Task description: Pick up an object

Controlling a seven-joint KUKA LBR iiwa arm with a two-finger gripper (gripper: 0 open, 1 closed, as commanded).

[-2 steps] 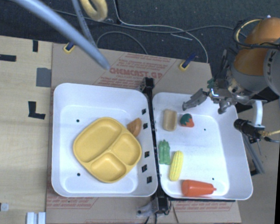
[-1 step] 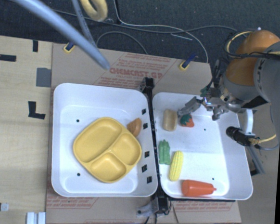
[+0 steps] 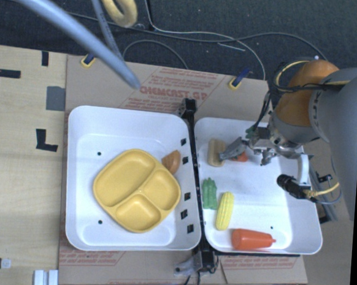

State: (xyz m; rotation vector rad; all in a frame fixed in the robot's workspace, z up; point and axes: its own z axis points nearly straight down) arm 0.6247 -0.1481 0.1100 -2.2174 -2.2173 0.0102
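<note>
Toy food in the right bin [image 3: 294, 237] is what's up for grabs. Biggest is the carrot [image 3: 252, 239], well below the pincer [image 3: 242, 151], lying sideways. Then the corn [image 3: 224, 210] and green veg [image 3: 209, 193], both below-left, long axes up-down. Smallest, a tan piece [image 3: 215, 153], sits just left of it. Can't tell how wide the pincer is.

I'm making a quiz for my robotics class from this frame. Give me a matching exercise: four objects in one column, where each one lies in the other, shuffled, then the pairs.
Things:
1. yellow divided plate
2. corn cob
3. carrot
4. green vegetable

Places:
A. right bin, near front edge
B. left bin, middle
C. right bin, beside the divider, left of the corn
D. right bin, between the green piece and the bin's centre

Pairs: 1-B, 2-D, 3-A, 4-C
</note>
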